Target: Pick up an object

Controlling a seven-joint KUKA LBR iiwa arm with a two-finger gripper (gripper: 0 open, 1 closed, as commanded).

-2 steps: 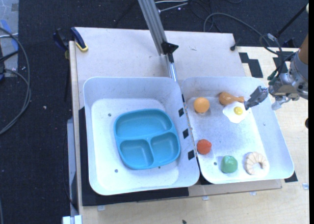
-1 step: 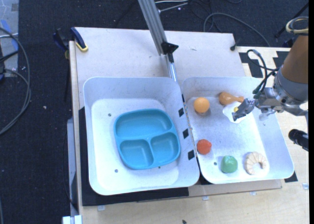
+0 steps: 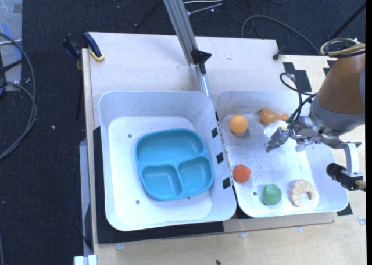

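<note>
Gripper (image 3: 278, 140) hangs in the right bin (image 3: 325, 200), near the orange ball (image 3: 238, 124) and beside an orange pear-shaped toy (image 3: 269, 117); whether its fingers are open or closed I cannot tell. For a good pick, I think it should choose one free object, center over it, then descend straight.

Your gripper (image 3: 278, 139) hovers in the right bin (image 3: 325, 203), just right of the orange ball (image 3: 238, 124).
</note>
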